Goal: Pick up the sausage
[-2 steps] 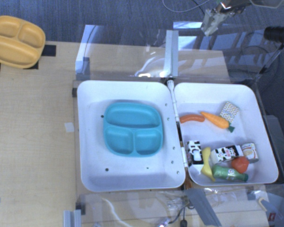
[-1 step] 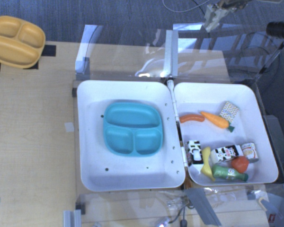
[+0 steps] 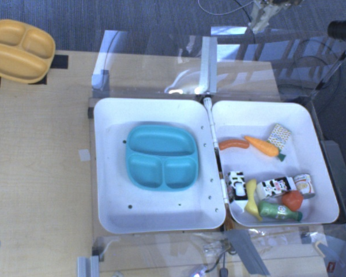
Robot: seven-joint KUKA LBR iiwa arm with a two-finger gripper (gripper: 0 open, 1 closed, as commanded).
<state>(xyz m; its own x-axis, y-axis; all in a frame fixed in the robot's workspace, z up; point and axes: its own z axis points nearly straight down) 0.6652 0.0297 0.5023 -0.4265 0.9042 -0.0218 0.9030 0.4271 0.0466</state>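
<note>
The sausage [image 3: 233, 144] is a short reddish-orange link lying flat in the right bin [image 3: 311, 126]. It lies close to that bin's left wall, in the upper half. Its right end nearly touches the tip of an orange carrot [image 3: 263, 146], which points up and to the left.
The left bin [image 3: 109, 154] holds a blue divided plate [image 3: 161, 156]. The right bin's front part is crowded with a black-and-white carton [image 3: 236, 186], a yellow banana [image 3: 251, 199], a green bottle [image 3: 279, 212], a tomato [image 3: 292, 200], a can [image 3: 304, 184] and a patterned packet [image 3: 279, 135]. A yellow tray [image 3: 18, 49] sits at far left.
</note>
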